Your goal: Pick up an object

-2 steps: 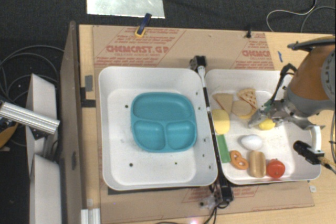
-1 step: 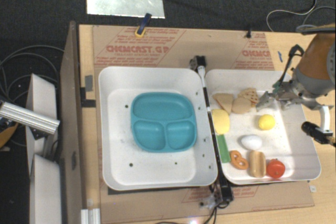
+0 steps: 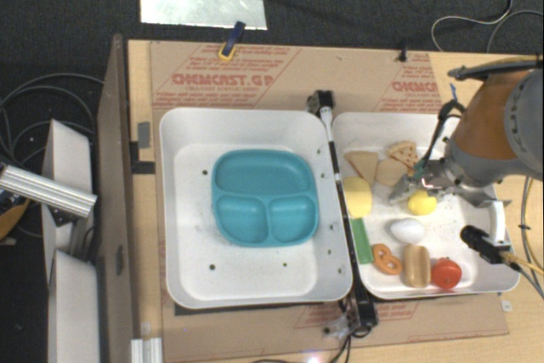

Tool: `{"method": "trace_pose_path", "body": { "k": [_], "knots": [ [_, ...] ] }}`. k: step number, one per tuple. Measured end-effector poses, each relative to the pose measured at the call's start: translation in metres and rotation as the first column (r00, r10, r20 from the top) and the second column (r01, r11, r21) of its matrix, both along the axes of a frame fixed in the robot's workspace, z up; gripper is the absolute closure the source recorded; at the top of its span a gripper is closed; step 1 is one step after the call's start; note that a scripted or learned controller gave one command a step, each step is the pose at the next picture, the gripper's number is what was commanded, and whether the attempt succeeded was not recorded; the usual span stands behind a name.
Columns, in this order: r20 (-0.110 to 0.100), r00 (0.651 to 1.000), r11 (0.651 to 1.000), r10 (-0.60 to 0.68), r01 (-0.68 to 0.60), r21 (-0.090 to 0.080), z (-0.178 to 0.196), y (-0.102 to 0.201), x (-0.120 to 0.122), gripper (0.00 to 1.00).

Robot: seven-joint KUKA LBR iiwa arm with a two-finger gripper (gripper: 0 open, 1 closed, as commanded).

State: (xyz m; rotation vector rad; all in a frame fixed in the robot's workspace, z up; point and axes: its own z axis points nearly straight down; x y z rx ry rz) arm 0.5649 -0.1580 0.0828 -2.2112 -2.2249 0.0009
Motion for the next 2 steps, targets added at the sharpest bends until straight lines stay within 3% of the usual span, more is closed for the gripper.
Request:
{"method": "trace_pose_path", "body": {
  "k": [1, 2],
  "knots": [
    [0.014, 1.0, 1.0, -0.001, 0.001, -0.007, 0.037, -0.044, 0.052, 0.0],
    [0.014, 1.0, 1.0, 0.003, -0.003, -0.006, 0.006, 0.024, 0.077, 0.0]
  ]
}}
